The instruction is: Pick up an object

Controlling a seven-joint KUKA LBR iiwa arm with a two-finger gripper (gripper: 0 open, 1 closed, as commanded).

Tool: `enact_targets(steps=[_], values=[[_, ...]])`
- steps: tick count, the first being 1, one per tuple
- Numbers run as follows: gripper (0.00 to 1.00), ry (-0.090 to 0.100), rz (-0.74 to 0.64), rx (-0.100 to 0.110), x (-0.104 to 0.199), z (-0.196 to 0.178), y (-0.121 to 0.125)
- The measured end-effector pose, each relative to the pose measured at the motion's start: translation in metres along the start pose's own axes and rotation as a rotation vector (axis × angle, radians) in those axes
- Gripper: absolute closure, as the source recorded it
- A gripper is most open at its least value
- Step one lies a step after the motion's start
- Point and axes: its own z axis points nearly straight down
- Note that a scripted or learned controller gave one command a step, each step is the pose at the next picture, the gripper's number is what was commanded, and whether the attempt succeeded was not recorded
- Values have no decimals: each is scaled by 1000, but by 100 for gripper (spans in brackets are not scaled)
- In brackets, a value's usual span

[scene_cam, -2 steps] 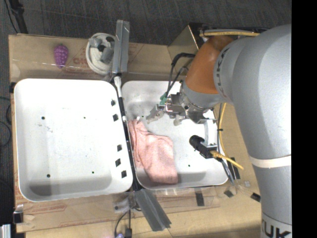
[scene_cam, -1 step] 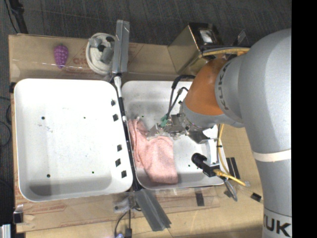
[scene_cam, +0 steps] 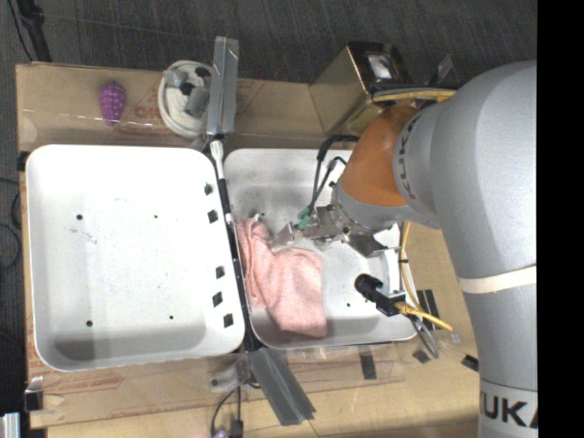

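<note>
I have the gripper (scene_cam: 290,233) low over the crumpled pink cloth (scene_cam: 288,286) just beside it, likely lining up a grasp; I cannot tell whether it's open or closed.

Lower part of the grey robot arm (scene_cam: 497,245): dark letters (scene_cam: 507,412) reading "UKA" are showing at the bottom right, the word's start being cut off. Nothing else is reading clearly.

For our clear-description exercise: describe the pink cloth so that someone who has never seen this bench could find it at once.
Start at the right bin of the white pair, under the grey arm. Against its left wall lies a crumpled pink cloth, the only soft, coloured thing in either bin.
</note>
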Motion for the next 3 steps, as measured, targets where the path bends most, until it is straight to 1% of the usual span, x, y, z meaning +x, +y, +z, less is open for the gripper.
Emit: enact_targets(steps=[1,2,3], values=[[0,0,14,0,-2,0,-19],[0,-1,-40,0,27,0,-31],[100,1,-43,1,27,-10,-31]])
